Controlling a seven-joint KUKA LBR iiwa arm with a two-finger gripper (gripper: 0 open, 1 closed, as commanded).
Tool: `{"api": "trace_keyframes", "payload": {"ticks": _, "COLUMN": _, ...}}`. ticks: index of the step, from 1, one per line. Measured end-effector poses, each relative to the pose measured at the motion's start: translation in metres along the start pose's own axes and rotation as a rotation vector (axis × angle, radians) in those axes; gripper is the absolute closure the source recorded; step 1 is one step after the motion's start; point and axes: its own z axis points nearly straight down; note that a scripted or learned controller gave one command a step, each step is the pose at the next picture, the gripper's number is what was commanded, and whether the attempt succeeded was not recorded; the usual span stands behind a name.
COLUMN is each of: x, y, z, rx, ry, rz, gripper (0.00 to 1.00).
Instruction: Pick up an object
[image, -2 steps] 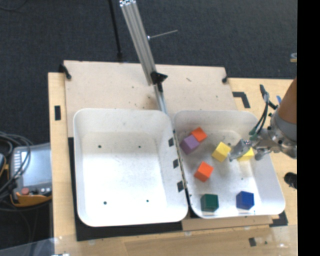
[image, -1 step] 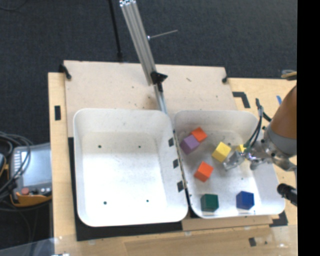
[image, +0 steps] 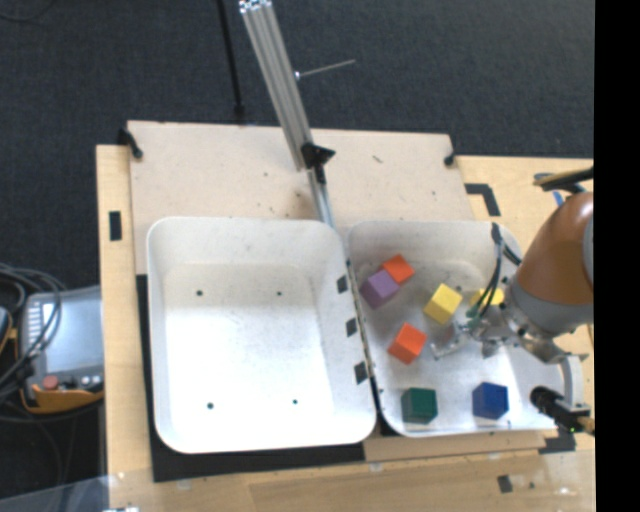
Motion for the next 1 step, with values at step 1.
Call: {"api": "trace_keyframes", "payload": {"ticks": 1, "x": -0.0007, "y": 0.0028, "z": -0.0149, "rx": -0.011, "ry": -0.001, "rz": 0.007, "gripper": 1.00}}
